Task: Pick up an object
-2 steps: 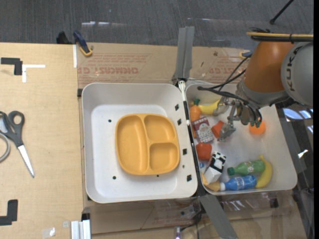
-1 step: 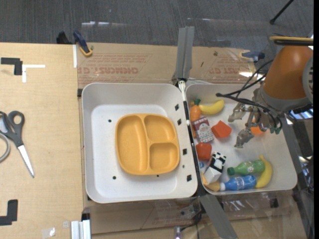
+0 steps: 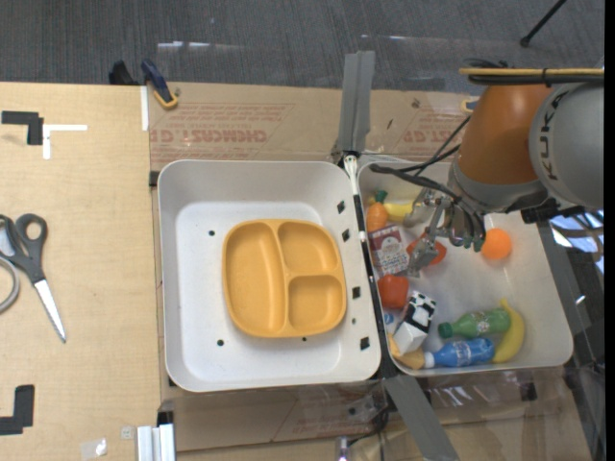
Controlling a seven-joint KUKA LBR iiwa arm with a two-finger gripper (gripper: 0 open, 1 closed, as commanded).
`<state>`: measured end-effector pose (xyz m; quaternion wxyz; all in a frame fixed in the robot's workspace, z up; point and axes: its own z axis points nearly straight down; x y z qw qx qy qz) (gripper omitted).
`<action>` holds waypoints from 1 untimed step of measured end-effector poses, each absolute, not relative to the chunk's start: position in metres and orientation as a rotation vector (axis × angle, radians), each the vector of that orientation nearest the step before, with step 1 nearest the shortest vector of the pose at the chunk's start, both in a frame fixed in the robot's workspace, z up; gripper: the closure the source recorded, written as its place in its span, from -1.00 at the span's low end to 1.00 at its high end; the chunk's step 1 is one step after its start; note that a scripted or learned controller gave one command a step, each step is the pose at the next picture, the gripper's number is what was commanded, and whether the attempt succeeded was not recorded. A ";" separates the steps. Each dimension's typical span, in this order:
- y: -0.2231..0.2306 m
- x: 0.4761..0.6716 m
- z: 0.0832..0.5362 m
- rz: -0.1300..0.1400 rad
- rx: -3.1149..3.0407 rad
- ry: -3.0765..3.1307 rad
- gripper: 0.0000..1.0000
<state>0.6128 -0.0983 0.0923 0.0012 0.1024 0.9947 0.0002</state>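
The arm (image 3: 538,133) comes in from the right, orange band above the wrist, reaching down over the far part of the right bin (image 3: 548,358). The gripper (image 3: 452,227) hangs low over the bin's far-left area; whether it is open or closed on anything cannot be told (cables and the wrist body clutter that spot).

Right bin holds all the loose objects. An orange ball (image 3: 496,245) sits just right of the gripper. A red item (image 3: 426,253) lies just below the gripper tip, contact unclear. Along the bin's left wall: a small orange piece (image 3: 378,216) at the far end, a yellow piece (image 3: 399,206) beside it, then a red-and-white packet (image 3: 389,254), then a red round object (image 3: 393,290) nearer. A black-and-white carton (image 3: 415,317) sits near the middle-left, tilted. In the near right corner area a green bottle (image 3: 476,324) lies on its side, a banana (image 3: 514,332) curves just right of it, and a blue bottle (image 3: 463,353) lies along the near wall.

Left bin (image 3: 183,286) holds a yellow divided plate (image 3: 284,278) (three compartments), roughly centred.

On the wooden bench (image 3: 77,257) to the left, scissors (image 3: 36,267) lie well apart from both bins.
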 end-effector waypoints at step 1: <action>-0.141 0.589 0.092 0.000 0.503 3.100 -1.00</action>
